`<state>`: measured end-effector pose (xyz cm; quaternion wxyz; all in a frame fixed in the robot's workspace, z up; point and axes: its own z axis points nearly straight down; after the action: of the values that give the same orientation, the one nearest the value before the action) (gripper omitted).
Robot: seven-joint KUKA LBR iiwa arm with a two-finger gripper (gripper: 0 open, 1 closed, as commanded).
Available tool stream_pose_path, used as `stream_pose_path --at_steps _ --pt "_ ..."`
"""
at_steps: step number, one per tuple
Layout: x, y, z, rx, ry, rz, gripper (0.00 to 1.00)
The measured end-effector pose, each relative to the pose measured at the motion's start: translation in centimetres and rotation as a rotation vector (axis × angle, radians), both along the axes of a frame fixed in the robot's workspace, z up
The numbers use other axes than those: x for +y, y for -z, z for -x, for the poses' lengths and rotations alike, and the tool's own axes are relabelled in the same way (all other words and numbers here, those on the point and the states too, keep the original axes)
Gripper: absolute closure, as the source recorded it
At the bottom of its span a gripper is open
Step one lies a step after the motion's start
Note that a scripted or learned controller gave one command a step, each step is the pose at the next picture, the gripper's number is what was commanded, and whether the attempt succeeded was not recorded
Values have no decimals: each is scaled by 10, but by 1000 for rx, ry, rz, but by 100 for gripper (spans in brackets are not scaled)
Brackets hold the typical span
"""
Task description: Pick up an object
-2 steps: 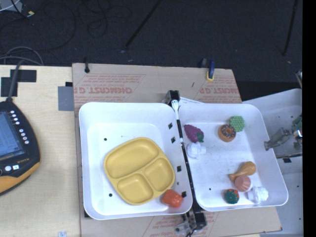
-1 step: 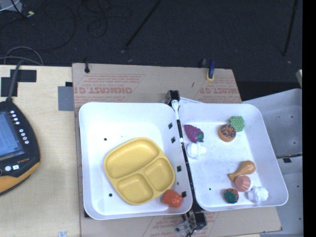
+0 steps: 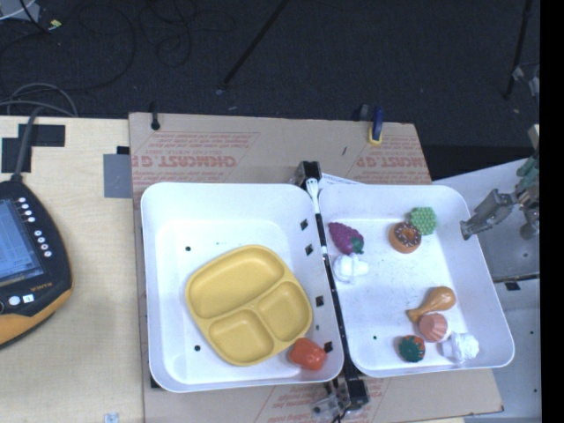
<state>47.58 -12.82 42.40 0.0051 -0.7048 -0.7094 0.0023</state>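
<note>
The right bin (image 3: 480, 289) holds several toy foods. Purple grapes (image 3: 345, 236) and a small white piece (image 3: 350, 269) lie near its left wall. A brown donut (image 3: 405, 237) and a green knobbly piece (image 3: 423, 219) sit at the back. At the front are a drumstick (image 3: 432, 302), a pink piece (image 3: 433, 327), a green-and-red piece (image 3: 411, 348) and a white piece (image 3: 460, 347). My gripper (image 3: 473, 225) hangs over the bin's right rim, apart from all of them, with nothing seen in it.
The left bin (image 3: 167, 236) holds a yellow three-part plate (image 3: 249, 304) and a red tomato-like toy (image 3: 307, 353) at its front right corner. A black divider (image 3: 322, 271) runs between the bins. A teach pendant (image 3: 22, 254) lies at far left.
</note>
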Motion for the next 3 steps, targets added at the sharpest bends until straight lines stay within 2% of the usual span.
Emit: stream_pose_path --at_steps 1,2,3 --pt "-77 -119 0 -20 11 11 0" --pt "-21 32 1 7 3 -2 0" --pt "-83 -93 0 -21 10 11 0"
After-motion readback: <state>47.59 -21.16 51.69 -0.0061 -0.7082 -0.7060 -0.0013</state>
